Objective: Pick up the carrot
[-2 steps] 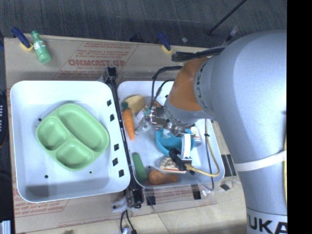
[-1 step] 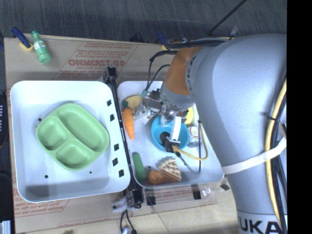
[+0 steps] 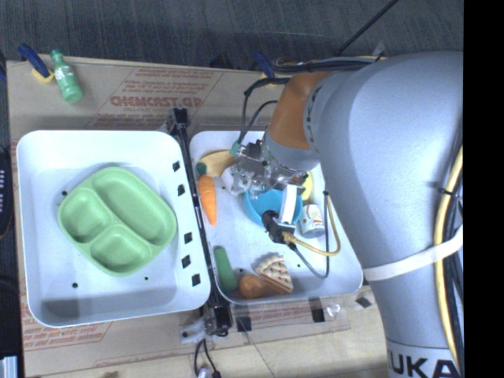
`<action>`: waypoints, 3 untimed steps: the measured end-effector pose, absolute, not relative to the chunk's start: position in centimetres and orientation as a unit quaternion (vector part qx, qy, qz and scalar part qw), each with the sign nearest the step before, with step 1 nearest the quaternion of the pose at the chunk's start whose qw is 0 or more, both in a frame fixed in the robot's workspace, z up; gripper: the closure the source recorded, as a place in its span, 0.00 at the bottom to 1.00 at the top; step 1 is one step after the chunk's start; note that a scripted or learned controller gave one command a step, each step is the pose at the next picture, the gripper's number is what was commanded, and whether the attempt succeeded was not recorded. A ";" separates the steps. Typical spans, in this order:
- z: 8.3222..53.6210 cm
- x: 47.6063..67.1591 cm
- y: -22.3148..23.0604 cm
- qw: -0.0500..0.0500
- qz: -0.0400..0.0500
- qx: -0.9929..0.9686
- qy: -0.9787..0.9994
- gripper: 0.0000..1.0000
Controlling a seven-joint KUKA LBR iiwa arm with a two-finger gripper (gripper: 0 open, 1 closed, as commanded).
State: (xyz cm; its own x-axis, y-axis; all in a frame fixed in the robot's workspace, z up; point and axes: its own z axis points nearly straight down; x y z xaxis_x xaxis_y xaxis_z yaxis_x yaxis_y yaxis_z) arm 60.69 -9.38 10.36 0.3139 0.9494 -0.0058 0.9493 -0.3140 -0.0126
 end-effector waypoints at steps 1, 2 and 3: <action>11.5 60.7 -9.4 0.004 0.008 -0.808 -0.590 1.00; 19.3 57.8 0.9 0.003 0.001 -0.777 -0.630 1.00; 25.7 56.4 2.3 0.002 0.005 -0.907 -0.422 1.00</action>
